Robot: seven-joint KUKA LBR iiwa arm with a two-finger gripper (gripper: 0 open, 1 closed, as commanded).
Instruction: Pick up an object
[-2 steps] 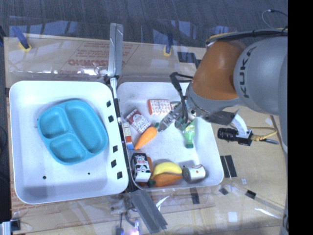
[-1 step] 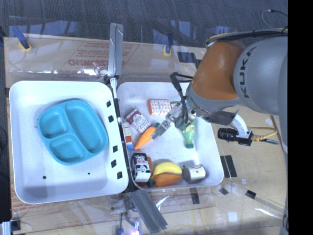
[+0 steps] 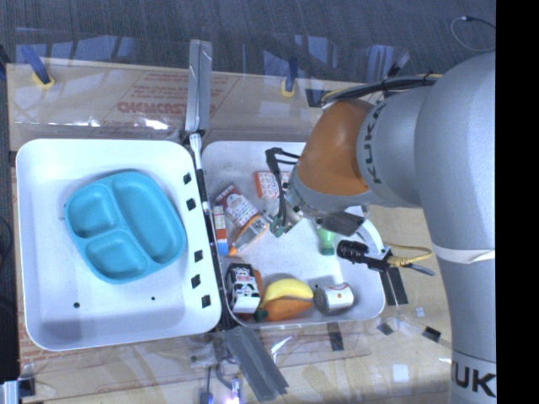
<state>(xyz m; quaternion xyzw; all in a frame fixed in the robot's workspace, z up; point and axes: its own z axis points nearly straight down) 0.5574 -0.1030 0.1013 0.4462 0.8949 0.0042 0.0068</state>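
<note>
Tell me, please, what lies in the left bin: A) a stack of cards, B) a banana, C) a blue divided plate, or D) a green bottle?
C: a blue divided plate with three compartments lies in the left bin, while the banana sits in the right bin.

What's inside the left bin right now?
The left bin holds a blue divided tray lying flat, its three compartments bare. Whatever lies beneath the tray is covered.
</note>
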